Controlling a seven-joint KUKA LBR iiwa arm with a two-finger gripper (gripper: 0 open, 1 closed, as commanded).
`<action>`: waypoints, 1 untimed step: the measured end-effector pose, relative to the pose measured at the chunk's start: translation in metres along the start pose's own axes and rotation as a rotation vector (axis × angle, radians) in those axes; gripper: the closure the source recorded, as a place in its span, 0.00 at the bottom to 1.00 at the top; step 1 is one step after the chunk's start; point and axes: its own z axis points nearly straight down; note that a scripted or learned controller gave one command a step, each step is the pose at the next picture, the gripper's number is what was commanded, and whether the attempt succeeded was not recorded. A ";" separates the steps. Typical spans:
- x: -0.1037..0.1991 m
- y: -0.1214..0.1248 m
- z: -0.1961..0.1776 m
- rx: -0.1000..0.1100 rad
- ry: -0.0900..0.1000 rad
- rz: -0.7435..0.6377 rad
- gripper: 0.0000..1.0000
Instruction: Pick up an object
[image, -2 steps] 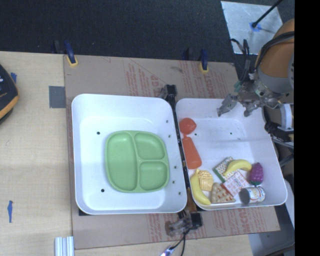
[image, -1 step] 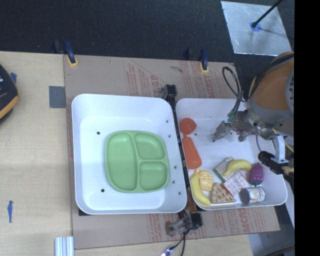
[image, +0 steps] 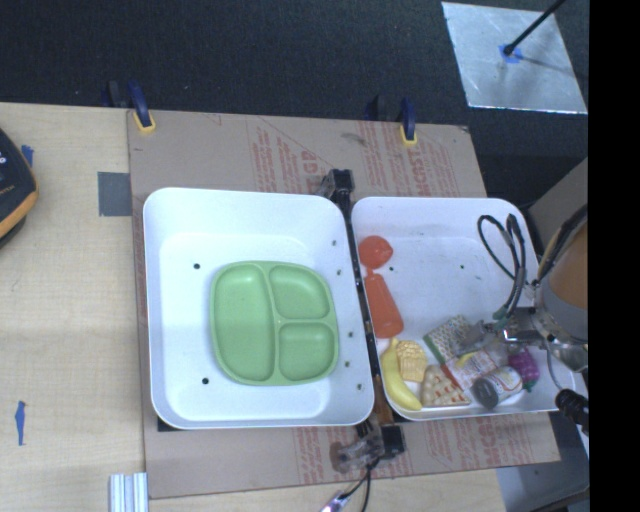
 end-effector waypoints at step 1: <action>0.011 0.001 0.016 -0.007 -0.009 0.003 0.00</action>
